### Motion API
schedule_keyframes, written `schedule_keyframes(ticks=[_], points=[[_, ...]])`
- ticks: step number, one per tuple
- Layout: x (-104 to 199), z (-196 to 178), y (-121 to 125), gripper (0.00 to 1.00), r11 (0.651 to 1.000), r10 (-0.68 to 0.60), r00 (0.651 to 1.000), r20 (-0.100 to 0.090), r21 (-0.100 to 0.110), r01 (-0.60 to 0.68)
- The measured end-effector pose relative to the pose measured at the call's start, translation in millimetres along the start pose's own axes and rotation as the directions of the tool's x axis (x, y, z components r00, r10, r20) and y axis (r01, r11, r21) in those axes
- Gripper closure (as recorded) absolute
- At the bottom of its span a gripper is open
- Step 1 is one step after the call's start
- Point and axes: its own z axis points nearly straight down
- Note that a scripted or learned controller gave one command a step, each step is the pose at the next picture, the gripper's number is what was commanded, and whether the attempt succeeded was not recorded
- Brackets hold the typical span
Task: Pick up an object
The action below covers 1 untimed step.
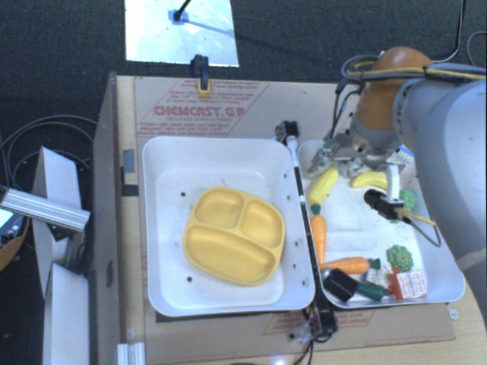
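Right bin (445,280), arm (426,105) bent over its far end

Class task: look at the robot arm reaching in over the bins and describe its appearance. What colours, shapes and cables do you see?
The arm is a thick, rounded grey tube with a smooth shell. Above the wrist sits a rounded orange band. Thin dark cables loop around that band and run down toward the gripper, which looks like a compact cluster of grey metal parts. No lettering or markings can be made out on the arm.

Grey arm (441,120) entering from the right (orange band uppermost), wrist angled downward, gripper (358,157) low
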Motion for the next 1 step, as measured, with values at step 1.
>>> schedule_keyframes(ticks=[1], points=[[-0.5,-13.4,1.8,1.0,1.0,-0.002,1.0,0.001,-0.005,0.002]])
